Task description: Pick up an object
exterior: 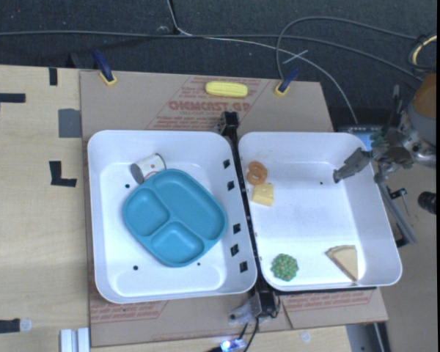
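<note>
A: Nothing is lifted yet. The gripper (361,165) hangs at the right bin's (317,142) upper right rim, with no object in it.

B: And the fingers?

A: One dark finger (348,169) juts over the bin floor; whether the pair is apart or together, I cannot tell. The ring (257,172), cheese (262,194), green ball (284,267) and wedge (343,260) all lie well apart from it.

B: So the whole pick remains.

Two white bins: the left bin (103,196) has one blue divided plate (174,217) and one small cup (148,167). The right bin (374,218) has one pretzel (257,172), one cheese cube (262,194), one broccoli floret (284,267), one bread wedge (344,260). One yellow banana (226,89) lies at upper centre.
</note>
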